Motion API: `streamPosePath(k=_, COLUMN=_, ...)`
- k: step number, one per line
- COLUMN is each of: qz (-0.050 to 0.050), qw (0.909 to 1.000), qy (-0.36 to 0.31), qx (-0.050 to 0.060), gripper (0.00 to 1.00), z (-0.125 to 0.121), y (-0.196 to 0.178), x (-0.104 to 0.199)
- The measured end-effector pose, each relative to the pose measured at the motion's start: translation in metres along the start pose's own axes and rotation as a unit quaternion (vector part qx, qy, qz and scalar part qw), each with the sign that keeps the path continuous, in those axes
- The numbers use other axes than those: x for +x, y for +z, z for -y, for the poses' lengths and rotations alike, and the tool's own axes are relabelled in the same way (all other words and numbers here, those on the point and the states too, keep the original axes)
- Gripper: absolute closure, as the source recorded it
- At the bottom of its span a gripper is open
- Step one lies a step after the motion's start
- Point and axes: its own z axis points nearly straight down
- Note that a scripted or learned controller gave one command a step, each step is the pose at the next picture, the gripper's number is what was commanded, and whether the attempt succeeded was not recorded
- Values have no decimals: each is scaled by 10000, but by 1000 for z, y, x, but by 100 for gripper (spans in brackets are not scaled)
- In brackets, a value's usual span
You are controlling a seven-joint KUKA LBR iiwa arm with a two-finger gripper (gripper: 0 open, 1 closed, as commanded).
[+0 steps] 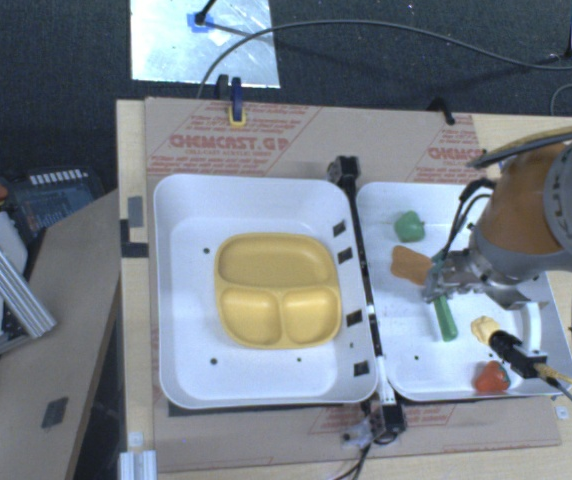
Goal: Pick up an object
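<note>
The right bin (406,373) holds several small items: a green rounded piece (409,227) at the back, a tan-orange block (409,264), a green stick (445,319), a yellow piece (484,327) and a red-orange piece (490,376) near the front right. My gripper (439,280) is down in this bin, right over the near end of the tan-orange block and the top of the green stick. The wrist covers its fingers.
The left bin (181,358) contains a yellow three-compartment tray (271,288). A black divider with clips (356,268) runs between the bins. The arm's grey and orange body (536,213) overhangs the right bin's far right side. Cables lie behind the bench.
</note>
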Motion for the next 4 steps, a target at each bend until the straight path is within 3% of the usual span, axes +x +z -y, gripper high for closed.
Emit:
streamPosePath(k=2, qz=4, qw=10000, qy=-13, qx=-24, gripper=100, z=-6, y=-116, x=6)
streamPosePath(k=4, qz=-13, qw=10000, qy=-38, qx=4, gripper=100, z=0, y=-117, x=106)
